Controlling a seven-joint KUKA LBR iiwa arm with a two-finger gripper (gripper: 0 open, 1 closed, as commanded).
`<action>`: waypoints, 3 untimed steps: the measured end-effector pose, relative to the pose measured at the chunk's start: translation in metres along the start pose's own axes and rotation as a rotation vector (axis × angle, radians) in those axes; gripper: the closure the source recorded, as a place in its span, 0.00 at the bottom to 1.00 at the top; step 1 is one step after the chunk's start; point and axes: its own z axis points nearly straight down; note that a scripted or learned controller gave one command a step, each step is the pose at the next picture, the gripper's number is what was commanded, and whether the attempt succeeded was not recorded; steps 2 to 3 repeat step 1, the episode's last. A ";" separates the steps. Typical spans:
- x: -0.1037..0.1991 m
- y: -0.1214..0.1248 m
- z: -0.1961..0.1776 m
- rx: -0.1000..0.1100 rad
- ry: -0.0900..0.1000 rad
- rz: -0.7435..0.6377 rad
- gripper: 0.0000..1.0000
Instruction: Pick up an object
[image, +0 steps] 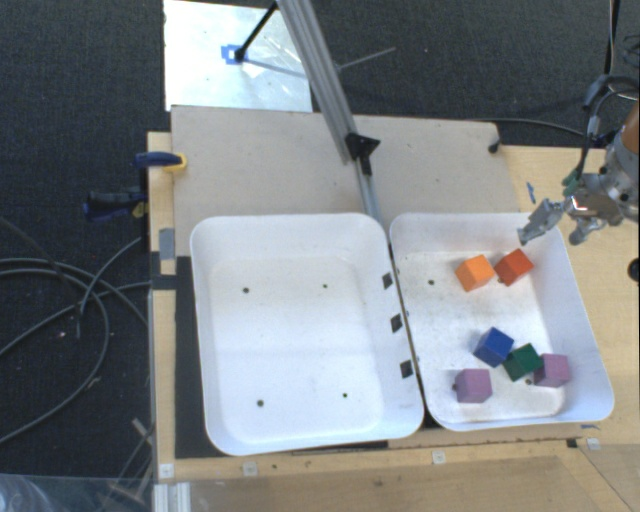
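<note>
The right bin (440, 330) holds several small blocks. Two orange blocks sit side by side near its far side, a lighter one (475, 272) and a darker one (514, 266). Nearer the front lie a blue block (493, 346), a green block (521, 361) and two purple blocks (472, 384) (552, 370). My gripper (558, 222) hangs at the bin's far right edge, just above and right of the darker orange block. It is open, its two fingers spread apart with nothing between them.
The left bin (215, 330) lies beside the right one, with small black clips along their shared wall. A slanted metal pole (330, 90) crosses the brown board behind the bins. Cables lie on the dark floor at left.
</note>
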 end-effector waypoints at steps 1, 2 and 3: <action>-0.006 -0.018 0.173 0.007 0.003 0.004 0.00; -0.006 -0.018 0.173 0.007 0.003 0.004 0.00; -0.006 -0.018 0.173 0.007 0.003 0.004 0.00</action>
